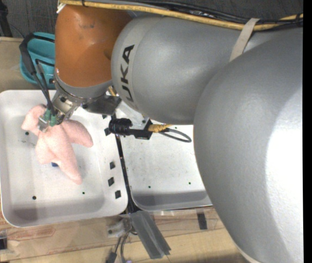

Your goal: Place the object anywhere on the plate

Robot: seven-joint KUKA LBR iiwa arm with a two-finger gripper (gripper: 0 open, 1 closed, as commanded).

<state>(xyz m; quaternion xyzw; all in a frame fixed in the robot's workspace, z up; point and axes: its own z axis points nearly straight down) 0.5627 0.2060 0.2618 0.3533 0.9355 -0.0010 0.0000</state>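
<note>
Camera view had the pincer (51, 117) down at nine o'clock in the left bin (8, 201), right at the pink plush toy (60, 144) lying there, likely positioned for a grab, though open or closed I couldn't tell.

Black letters "UKA" on the grey arm (161, 64)

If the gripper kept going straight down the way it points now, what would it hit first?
Most likely the pink plush toy: the gripper sits right at its upper end in the left bin. Depth is hard to judge, so they may already be touching.
</note>
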